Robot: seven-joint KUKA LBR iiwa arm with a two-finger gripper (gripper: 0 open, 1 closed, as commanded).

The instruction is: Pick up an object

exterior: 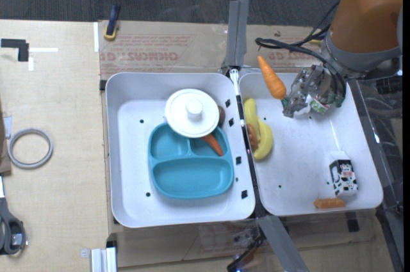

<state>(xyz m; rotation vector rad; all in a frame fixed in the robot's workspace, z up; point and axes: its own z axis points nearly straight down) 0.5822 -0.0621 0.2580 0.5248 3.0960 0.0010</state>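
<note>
Over the right bin (368, 155), near its far wall, you are seeing the tool (296, 108) hanging low, with its fingers angling down to the left; whether they are spread or closed, you cannot tell. Just beside the tool, on its left, an orange carrot (271, 78) is lying tilted against the bin's far rim, close to the fingertips but not between them. A yellow banana (261, 134) is resting along the left wall of that bin. Nearer you, a small black-and-white carton (343, 176) is standing well apart from the tool, with a small orange piece (329, 203) lying by the near rim. Across the divider, the left bin (125, 155) is holding a blue divided tray (189, 171) with a white lid (191, 112) overlapping its far edge.
</note>
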